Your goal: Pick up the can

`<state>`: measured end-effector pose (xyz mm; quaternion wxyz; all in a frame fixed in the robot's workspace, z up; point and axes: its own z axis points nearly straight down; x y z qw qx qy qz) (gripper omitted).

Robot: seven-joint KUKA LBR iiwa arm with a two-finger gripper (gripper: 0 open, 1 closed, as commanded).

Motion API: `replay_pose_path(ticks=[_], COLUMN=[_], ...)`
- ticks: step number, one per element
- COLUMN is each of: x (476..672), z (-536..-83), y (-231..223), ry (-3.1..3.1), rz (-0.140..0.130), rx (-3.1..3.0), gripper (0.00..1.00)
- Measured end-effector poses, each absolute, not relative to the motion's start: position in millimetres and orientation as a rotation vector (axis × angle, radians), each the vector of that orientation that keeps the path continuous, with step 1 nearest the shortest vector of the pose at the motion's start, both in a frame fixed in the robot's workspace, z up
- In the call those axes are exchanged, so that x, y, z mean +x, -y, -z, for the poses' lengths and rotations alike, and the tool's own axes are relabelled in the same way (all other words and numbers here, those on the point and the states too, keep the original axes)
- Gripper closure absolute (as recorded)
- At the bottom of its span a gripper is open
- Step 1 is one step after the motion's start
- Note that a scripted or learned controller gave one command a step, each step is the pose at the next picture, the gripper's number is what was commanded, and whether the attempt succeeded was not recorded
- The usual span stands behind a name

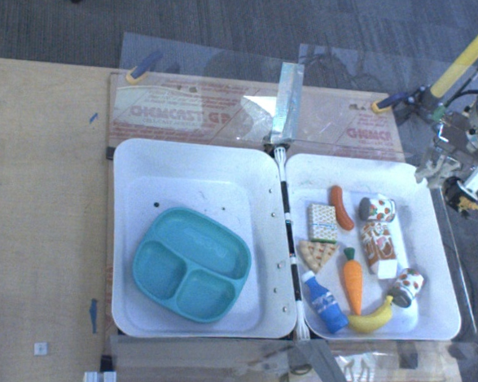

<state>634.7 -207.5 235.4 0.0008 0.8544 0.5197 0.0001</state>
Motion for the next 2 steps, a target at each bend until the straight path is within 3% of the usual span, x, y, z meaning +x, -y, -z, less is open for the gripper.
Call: replay_pose_path(ticks=[1,2], x=[653.0,630.1], z=[-213,-242], y=[108,175], ry=[-1.72,-1.894], rz=[0.003,-0.001], rx=[2.632,2.503], gripper=[1.0,1.0])
